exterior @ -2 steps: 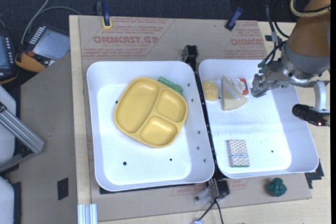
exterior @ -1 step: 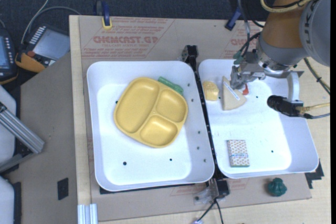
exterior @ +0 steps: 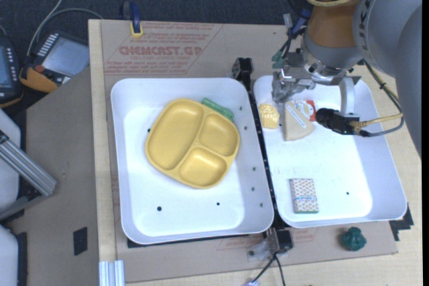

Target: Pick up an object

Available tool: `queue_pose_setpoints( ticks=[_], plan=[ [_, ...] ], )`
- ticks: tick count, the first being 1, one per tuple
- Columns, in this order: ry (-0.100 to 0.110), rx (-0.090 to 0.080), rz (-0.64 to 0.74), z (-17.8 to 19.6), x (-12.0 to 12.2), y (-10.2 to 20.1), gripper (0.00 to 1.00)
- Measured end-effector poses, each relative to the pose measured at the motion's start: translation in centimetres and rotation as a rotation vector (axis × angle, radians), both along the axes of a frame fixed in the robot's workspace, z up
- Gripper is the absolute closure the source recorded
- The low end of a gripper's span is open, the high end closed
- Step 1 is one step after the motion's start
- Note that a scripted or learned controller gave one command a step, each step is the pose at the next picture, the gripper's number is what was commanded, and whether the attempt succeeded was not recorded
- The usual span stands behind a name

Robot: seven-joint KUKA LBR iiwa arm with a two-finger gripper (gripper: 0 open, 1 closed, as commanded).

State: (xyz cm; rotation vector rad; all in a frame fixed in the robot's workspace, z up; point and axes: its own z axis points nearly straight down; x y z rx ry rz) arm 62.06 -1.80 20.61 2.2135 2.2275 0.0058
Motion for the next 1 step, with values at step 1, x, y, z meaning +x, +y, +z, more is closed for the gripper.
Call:
queue_pose_setpoints(
  ticks=[1],
  plan=[
    [0.000, 0.001, 0.001, 0.68, 2.00, 5.69, 1.00]
  ],
)
